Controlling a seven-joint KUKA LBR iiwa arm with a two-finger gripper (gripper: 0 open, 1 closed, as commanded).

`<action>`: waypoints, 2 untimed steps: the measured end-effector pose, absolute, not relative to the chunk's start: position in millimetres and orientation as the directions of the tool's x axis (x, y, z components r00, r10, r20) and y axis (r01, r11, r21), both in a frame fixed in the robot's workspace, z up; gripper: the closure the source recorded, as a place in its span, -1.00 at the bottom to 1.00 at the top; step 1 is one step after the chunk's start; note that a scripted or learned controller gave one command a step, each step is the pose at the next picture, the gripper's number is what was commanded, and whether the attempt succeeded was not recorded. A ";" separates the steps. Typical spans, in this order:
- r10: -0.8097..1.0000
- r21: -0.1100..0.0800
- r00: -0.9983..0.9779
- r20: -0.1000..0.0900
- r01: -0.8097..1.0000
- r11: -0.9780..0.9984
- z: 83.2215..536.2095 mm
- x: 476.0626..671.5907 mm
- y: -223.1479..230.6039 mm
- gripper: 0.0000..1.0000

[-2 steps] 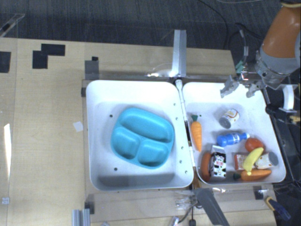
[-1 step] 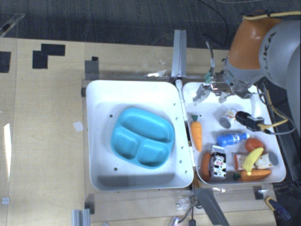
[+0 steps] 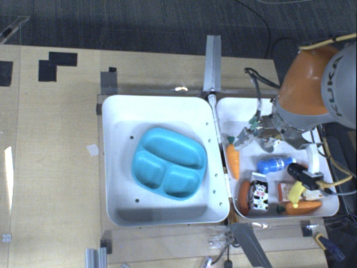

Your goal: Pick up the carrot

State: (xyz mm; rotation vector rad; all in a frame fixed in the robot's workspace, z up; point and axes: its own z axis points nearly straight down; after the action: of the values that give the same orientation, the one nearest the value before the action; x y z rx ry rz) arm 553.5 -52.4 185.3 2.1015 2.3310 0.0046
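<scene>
My pincer [image 3: 245,137] hangs over the right bin [image 3: 240,106], and I cannot tell how it is set. The carrot [image 3: 233,161] lies along that bin's left wall, just at seven o'clock from my pincer and apart from it. A blue divided tray [image 3: 168,162] sits in the left bin [image 3: 120,149].

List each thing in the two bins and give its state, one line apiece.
Carrot: lying along the right bin's left wall, not held.
Blue divided plate: flat in the left bin.
Blue bottle: on its side.
Cow-print carton: lying flat.
Tool: above the right bin, near the carrot's top end.
</scene>
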 end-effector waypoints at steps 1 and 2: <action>0.941 0.005 -0.338 -0.001 0.941 0.338 185.4 534.9 -48.2 -1.00; 0.959 0.016 -0.284 -0.007 0.959 0.285 107.0 543.4 -92.2 -1.00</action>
State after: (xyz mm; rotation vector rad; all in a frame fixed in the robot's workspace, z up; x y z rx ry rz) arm 543.4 -92.2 107.0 1.8700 2.5057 0.0132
